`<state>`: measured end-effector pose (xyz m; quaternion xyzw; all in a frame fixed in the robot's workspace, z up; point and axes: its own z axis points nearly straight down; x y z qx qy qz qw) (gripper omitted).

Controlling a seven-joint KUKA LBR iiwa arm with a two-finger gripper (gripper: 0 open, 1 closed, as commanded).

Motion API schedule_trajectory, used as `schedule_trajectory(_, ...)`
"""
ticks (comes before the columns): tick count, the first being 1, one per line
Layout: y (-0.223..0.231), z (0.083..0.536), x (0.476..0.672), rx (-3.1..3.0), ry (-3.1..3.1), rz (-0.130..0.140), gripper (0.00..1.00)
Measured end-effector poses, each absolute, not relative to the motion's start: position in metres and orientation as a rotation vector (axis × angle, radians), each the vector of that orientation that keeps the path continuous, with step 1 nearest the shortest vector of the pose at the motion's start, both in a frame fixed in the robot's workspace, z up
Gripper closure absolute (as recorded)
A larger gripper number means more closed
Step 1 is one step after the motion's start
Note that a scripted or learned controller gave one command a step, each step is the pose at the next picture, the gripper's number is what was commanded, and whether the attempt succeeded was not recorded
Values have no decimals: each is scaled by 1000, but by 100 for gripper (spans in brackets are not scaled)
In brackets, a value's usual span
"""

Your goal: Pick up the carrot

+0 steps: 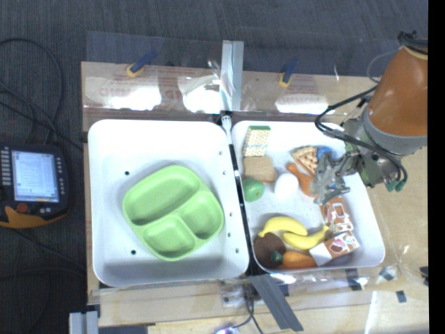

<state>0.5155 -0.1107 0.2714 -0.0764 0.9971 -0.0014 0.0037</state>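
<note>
Your tool (328, 184) hangs low over the right bin (372, 239), but its tips blur together, so you cannot tell its opening or any hold. The carrot (298, 259) lies at the near wall, partly under the banana (292, 231).

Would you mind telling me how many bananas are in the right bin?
1. The banana lies near the front of the right bin, between the white egg and the orange carrot. Others may hide under the clutter.
</note>
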Motion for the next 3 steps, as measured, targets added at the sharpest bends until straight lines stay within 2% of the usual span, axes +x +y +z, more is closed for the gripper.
schedule_trajectory(1, -94, 264, 507, -446, 3108, -1, 100)
schedule_trajectory(2, -76, 245, 538, -1102, 2941, 4, 100)
schedule_trajectory(3, -120, 275, 519, -1023, 2965, -3, 100)
